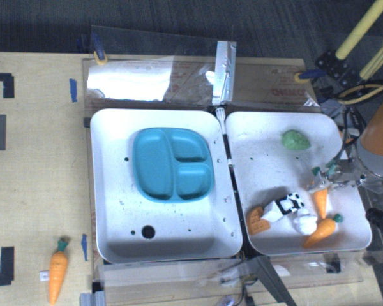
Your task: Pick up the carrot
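Left bin (108, 190): blue divided tray (172, 163). A toy carrot (57, 269) lies outside on the bench. Right bin (262, 139): two carrots (320, 203) by its right wall, green lump (296, 139) far corner. Arm enters from right edge, wrist low over the rim; gripper (325, 173) just above the carrots, finger state not discernible.

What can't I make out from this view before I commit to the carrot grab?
- Gripper: small and blurred at the right bin's far side; its state is unreadable.
- Carrots: whether the two touch is unclear where they meet the white toy.
- Arm: cut off by the right edge.
- Black-and-white toy: too small to identify.
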Controlling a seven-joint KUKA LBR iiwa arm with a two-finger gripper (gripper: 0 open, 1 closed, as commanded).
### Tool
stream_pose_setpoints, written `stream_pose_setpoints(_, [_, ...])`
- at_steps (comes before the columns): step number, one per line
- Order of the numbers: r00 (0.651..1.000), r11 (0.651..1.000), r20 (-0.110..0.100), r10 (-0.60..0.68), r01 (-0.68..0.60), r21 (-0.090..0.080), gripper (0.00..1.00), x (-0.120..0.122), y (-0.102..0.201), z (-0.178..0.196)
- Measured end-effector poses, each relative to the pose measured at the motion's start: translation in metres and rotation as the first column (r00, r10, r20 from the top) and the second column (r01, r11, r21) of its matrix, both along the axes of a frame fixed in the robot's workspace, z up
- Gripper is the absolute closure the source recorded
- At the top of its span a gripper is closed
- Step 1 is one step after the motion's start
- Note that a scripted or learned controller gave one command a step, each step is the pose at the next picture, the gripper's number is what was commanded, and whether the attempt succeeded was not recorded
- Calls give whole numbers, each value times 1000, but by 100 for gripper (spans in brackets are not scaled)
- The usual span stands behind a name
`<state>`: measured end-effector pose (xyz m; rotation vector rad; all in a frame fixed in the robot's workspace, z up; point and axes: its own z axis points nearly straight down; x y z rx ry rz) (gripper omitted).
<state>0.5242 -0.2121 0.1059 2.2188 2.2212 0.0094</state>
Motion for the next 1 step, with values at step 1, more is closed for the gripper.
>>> stream_pose_setpoints(1, [1000, 1000, 2, -29, 29, -2, 100, 50, 81, 96])
